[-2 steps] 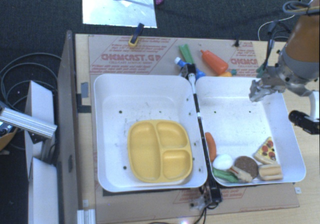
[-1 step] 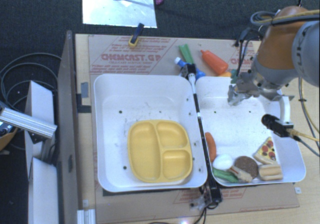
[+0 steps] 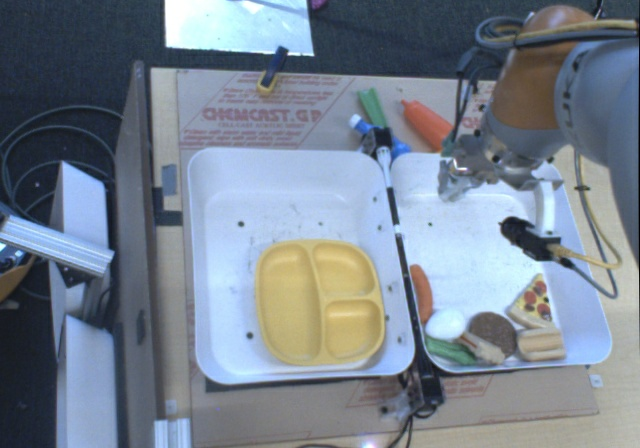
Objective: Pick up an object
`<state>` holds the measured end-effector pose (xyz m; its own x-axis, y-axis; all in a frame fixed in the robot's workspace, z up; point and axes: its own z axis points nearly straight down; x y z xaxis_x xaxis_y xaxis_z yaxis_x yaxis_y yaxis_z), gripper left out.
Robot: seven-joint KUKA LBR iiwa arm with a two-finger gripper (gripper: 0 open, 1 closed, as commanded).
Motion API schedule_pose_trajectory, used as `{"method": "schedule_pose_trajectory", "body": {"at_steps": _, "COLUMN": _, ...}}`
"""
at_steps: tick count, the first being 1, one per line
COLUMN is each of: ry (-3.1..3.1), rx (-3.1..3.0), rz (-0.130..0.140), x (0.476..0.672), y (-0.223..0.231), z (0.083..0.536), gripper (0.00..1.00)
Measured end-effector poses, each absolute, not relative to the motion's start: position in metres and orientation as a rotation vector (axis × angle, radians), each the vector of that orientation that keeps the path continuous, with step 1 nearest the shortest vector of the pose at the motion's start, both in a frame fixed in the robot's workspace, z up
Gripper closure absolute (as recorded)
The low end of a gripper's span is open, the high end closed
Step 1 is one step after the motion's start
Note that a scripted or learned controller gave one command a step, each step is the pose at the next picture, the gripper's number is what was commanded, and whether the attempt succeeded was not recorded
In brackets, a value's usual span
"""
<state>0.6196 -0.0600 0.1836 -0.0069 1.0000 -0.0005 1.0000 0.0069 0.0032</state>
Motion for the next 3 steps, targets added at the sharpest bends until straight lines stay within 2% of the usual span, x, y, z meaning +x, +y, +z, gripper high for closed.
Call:
{"method": "schedule_pose_trajectory", "body": {"at_steps": 1, "ry": 2.227, "rx": 2.211, "rz": 0.006, "x": 0.644, "y": -0.048, "z": 0.185, "gripper": 1.00}}
{"method": "schedule_pose_trajectory", "body": {"at_steps": 2, "ry": 2.231, "rx": 2.213, "rz": 0.001, "x": 0.625, "y": -0.017, "z": 0.184, "gripper": 1.00}}
{"method": "schedule_pose_trajectory", "body": {"at_steps": 3, "ry": 2.230, "rx": 2.209, "rz": 0.009, "x": 0.634, "y": 0.028, "z": 0.229, "gripper": 1.00}}
